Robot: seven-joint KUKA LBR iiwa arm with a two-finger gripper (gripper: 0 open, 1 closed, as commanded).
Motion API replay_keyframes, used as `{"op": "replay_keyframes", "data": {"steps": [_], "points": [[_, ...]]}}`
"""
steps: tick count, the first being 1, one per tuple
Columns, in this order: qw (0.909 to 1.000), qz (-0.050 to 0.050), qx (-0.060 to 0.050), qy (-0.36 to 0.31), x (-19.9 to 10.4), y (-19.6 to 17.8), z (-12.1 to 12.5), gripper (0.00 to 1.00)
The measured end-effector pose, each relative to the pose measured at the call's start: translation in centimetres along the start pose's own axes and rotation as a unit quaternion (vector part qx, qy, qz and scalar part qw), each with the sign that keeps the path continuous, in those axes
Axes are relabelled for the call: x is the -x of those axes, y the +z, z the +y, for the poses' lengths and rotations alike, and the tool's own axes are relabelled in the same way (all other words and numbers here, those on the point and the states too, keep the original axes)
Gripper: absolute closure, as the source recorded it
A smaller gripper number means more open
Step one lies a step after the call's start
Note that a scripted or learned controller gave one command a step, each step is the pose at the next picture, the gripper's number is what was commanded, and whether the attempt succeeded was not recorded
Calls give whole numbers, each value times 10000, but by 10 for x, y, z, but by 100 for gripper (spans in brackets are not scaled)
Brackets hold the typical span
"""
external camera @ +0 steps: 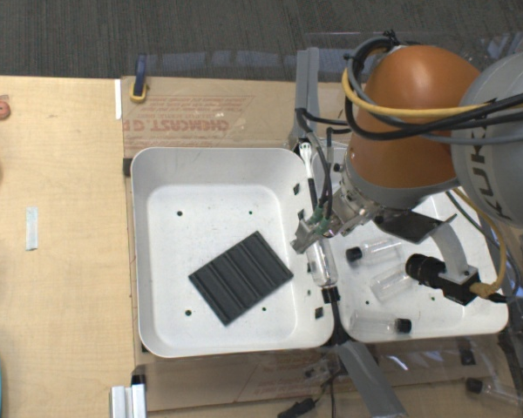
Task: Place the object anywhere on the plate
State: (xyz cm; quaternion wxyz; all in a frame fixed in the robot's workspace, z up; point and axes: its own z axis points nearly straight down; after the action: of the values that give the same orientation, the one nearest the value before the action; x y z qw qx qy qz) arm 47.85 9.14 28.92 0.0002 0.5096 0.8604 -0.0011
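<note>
Hovering over the right bin (pixel 471 320), we eye a clear bottle (pixel 385 252): light, slippery, grip mid-body; jaws' state, can't tell.

Wooden worktop (pixel 61 146) at nine o'clock, bearing a small grey strip (pixel 31 229); brown cardboard sheet (pixel 209 116) at twelve; yellow clamp (pixel 139 84) upper left.

Dark grey carpet (pixel 200 16) runs across the top. Below it, a pale wood table (pixel 52 190) fills the left side. A brown cardboard sheet (pixel 200 116) with reversed red print lies at the table's right edge, a yellow clamp (pixel 139 90) at its top left corner.
</note>
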Motion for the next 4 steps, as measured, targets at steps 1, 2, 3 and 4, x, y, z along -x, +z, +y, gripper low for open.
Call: {"op": "replay_keyframes", "data": {"steps": [1,2,3,4], "points": [[9555,-2,11,-2950,-39,-9,35,100],[9167,-7,15,-3995,-14,-64,37,100],[8970,5,6,-4420,-64,35,78,100],[8971,4,7,-4418,-64,35,78,0]]}}
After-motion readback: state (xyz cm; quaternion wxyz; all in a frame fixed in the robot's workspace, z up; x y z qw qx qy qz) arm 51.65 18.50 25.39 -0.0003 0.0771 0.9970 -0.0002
